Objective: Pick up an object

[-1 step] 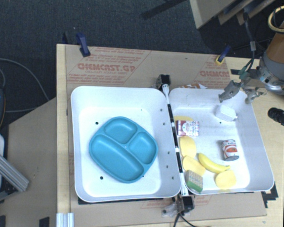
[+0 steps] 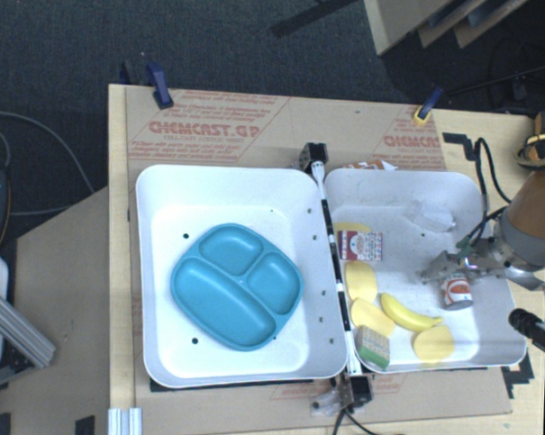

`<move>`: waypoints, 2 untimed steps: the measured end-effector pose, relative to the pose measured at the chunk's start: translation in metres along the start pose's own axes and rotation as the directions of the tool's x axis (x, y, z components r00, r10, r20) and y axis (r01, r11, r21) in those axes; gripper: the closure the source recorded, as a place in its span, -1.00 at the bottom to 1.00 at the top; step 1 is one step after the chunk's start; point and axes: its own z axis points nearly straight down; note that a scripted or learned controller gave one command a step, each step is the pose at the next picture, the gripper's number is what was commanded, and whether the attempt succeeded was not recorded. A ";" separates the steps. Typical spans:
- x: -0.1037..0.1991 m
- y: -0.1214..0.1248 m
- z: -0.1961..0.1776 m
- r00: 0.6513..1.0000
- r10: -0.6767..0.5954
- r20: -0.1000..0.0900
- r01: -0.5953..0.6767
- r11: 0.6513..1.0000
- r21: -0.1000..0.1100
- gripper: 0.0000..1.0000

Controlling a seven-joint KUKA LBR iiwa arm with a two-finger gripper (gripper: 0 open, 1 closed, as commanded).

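The claw (image 2: 451, 265) hung over the right bin (image 2: 409, 186); I couldn't tell its grip. A small red-and-white can (image 2: 458, 291) sat just below it; the banana (image 2: 409, 314) lay beyond, its length slanting down-right.

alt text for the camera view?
The gripper sits low in the right bin, just above a small red-and-white object, near a banana and other yellow pieces. The left bin holds a blue divided tray.

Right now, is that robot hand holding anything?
Hand: in the right bin, just above a small red-and-white object; open or closed cannot be told.
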 end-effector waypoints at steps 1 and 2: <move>-0.001 0.000 -0.010 1.000 0.002 0.003 -0.002 1.000 -0.001 1.00; 0.056 0.076 -0.073 1.000 0.001 0.003 -0.001 1.000 -0.001 1.00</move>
